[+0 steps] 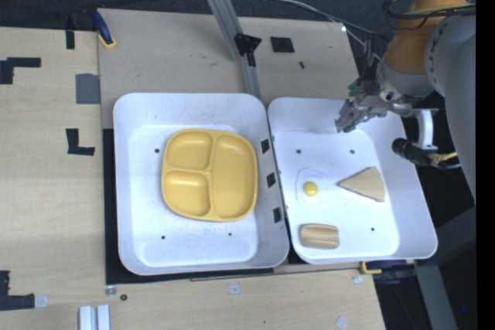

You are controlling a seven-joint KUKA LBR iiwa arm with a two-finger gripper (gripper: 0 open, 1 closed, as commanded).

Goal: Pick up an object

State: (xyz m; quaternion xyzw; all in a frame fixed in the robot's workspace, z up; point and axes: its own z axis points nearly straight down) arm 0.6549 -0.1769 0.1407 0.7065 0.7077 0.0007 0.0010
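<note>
In the right bin (402,236) lie three small items: a yellow round piece (310,188) near the middle, a tan wedge (364,185) to its right, and a tan bread-like roll (319,236) near the front. My gripper (347,120) hangs over the bin's far right part, above and behind the wedge, well apart from all three items. Nothing shows between its fingertips.
The left bin (139,243) bears a yellow divided plate (209,174). A metal pole (224,8) slants down to the bins' far edge. The grey arm with its orange band (425,19) stands at the right, with black cables by the right bin's rim.
</note>
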